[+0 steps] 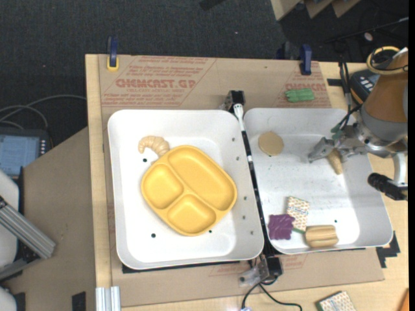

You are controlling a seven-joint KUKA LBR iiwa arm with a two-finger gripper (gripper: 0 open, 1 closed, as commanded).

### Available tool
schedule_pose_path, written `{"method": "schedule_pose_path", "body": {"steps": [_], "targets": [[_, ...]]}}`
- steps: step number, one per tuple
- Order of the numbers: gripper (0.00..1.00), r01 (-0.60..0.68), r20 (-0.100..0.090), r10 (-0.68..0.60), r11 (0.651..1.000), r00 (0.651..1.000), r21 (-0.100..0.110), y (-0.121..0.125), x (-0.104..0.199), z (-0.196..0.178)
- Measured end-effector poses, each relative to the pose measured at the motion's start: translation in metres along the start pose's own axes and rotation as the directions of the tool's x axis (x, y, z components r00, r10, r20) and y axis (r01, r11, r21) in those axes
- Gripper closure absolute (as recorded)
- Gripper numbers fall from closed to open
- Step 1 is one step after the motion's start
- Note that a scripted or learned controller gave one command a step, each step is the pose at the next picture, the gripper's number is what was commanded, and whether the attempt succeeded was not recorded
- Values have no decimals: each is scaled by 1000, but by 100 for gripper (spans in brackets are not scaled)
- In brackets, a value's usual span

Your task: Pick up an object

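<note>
Tool [327, 153] beside tan disc [272, 143], right bin [363, 199]

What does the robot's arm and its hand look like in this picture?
The arm is a thick rounded body, orange-brown on its upper part and grey below it. Black cables run beside it at the bench edge. The hand is small, of grey metal, with thin angled fingers; one tip looks tan.

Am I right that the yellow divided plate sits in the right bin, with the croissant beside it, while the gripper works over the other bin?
Not quite. The camera view shows the yellow divided plate in the left bin, not the right. The croissant does lie beside it, and the gripper works over the other bin, the right bin.
</note>
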State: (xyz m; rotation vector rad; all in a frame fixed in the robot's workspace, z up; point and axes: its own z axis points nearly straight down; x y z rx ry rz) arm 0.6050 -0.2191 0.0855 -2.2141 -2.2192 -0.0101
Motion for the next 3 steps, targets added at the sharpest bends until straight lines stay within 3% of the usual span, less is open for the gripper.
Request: {"method": "schedule_pose_path", "body": {"steps": [1,2,3], "targets": [[100,1,8,-1,1000,1000,-3,2,-2,-10],[100,7,6,-7,1000,1000,-4,35,91,2],[100,9,2,-9,1000,1000,-7,-32,206,-104]]}}
